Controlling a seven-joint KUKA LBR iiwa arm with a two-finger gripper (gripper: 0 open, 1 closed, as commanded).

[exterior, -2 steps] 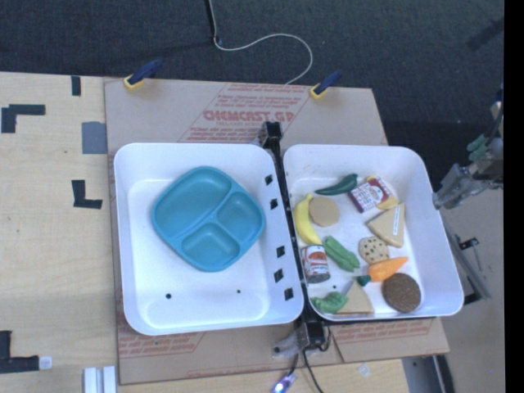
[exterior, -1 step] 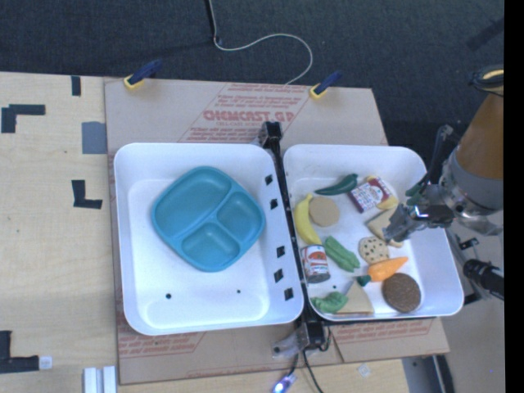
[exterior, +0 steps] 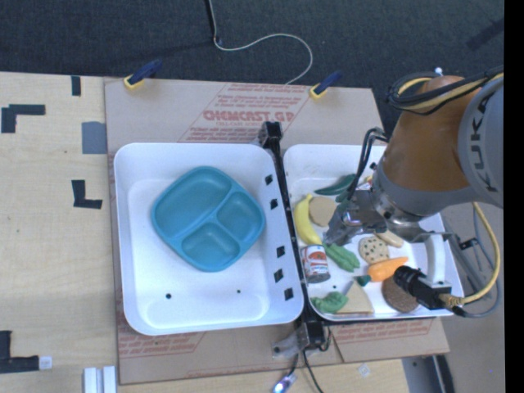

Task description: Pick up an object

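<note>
The gripper (exterior: 342,226) is hanging low over the right bin (exterior: 323,155), a little right of the frame's centre, and its metal fingers are standing narrowly parted with nothing visibly between them — they are not gripping anything I can make out. Just beside the tips, to the left, a banana (exterior: 304,220) is lying along the bin's inner wall. Below the tips, a green leafy piece (exterior: 344,257) and a small can (exterior: 316,264) are crowding close. Further right, a speckled cookie (exterior: 372,247) and a carrot (exterior: 385,269) are sitting near each other, with a brown disc (exterior: 399,298) toward the bin's lower right corner.

The risk lies in that crowding: the fingers are likely closing on the gap between toys, or nudging the banana against the wall so that it slips out. The narrow opening is also leaving little margin for anything wide.

In the left bin (exterior: 131,219), a blue divided plate (exterior: 209,218) is resting well apart from the action.
</note>
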